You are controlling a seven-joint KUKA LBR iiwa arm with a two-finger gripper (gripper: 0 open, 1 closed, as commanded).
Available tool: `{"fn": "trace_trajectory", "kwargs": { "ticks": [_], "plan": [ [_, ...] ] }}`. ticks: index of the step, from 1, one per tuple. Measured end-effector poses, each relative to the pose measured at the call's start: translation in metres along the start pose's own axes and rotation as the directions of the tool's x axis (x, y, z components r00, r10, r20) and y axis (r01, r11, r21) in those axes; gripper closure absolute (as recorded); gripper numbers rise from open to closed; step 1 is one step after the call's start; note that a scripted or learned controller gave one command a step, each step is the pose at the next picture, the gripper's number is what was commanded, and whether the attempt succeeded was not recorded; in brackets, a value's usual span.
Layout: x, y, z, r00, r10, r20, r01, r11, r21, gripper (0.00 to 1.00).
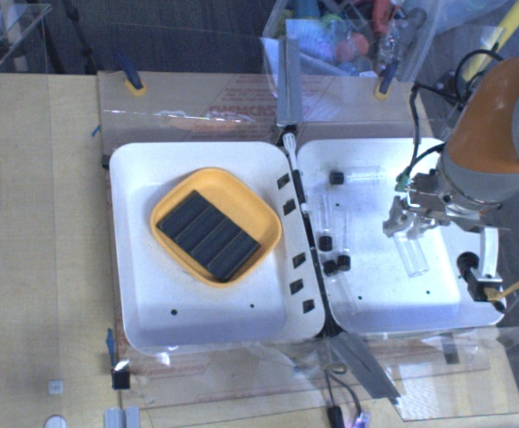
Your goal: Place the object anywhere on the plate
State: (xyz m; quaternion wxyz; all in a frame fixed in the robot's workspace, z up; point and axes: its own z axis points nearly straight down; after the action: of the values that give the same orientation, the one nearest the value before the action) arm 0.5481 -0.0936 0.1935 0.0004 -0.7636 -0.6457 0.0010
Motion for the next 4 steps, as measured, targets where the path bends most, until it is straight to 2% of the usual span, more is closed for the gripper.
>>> {"fn": "trace_trajectory", "kwargs": {
  "ticks": [1,2,3,4],
  "plan": [
    [0.026,0.021,0.002,0.987,-0.16,0.0,0.16,0.987,-0.003,1.0],
    [0.062,0.027,0.004,0.967,-0.255,0.0,0.255,0.967,-0.003,1.0],
    [0.088,0.053,-0.002,0.929,-0.369,0.001,0.369,0.929,-0.004,1.0],
    [0.122,0.076,-0.012,0.815,-0.58,0.002,0.58,0.814,-0.006,1.0]
  ]
}}
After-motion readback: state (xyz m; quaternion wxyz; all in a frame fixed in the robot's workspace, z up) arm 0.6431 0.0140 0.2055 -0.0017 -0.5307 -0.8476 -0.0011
